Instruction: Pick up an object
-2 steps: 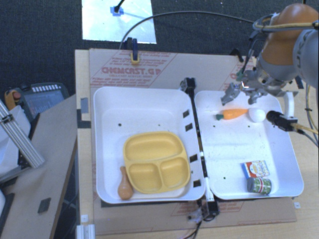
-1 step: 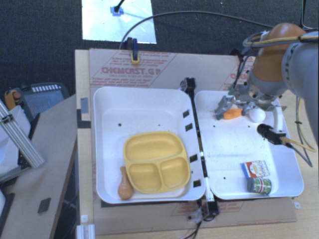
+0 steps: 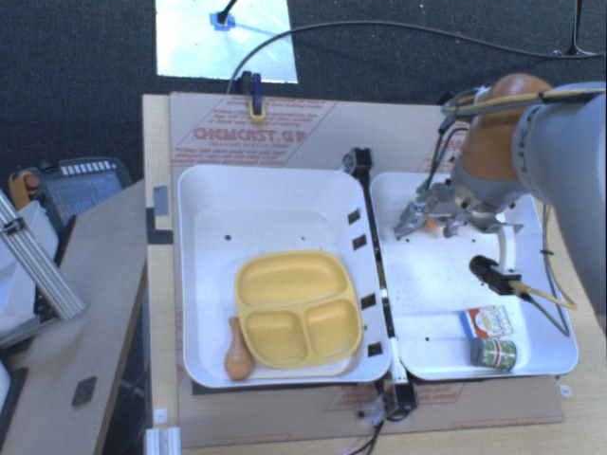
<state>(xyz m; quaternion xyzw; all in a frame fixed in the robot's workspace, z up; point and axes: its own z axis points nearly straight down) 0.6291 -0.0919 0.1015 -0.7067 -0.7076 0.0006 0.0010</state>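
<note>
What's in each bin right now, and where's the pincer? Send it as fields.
left bin: yellow divided plate; tan pear-shaped item beside the plate's lower left edge
right bin: small red-and-white box; green can just below the box, near the lower right corner
pincer: over the upper left part of the right bin, apart from box and can
grip state: cannot tell
pick status: box and can both lie in the bin, not lifted
</note>
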